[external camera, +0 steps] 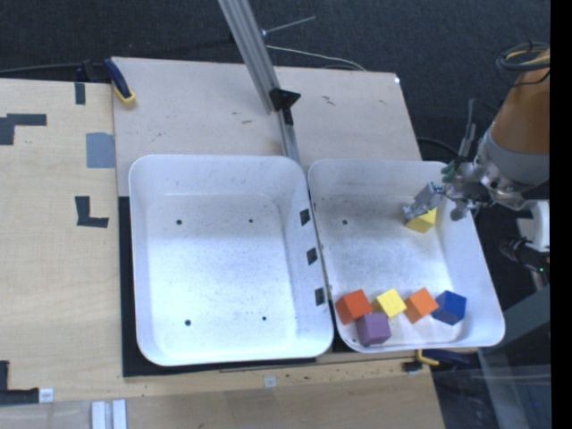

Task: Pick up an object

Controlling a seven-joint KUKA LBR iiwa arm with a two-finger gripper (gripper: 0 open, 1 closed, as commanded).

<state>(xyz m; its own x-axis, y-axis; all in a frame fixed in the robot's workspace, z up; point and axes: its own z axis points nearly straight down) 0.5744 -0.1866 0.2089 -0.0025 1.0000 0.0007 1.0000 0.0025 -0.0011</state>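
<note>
Camera view: we log the tool (424, 206) over the right bin (474, 266), in its far part near the right wall. A yellow block (422, 221) sits directly under the fingertips, touching or nearly so; we cannot tell whether the fingers are apart or clamped on it. Along the right bin's near wall we note five blocks in a cluster: orange (353, 305), purple (374, 328), yellow (391, 302), orange (420, 304), blue (450, 307).

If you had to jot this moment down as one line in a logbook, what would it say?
tool at yellow block, right bin | grip unconfirmed | five blocks along the bin's near edge | left bin untouched
</note>
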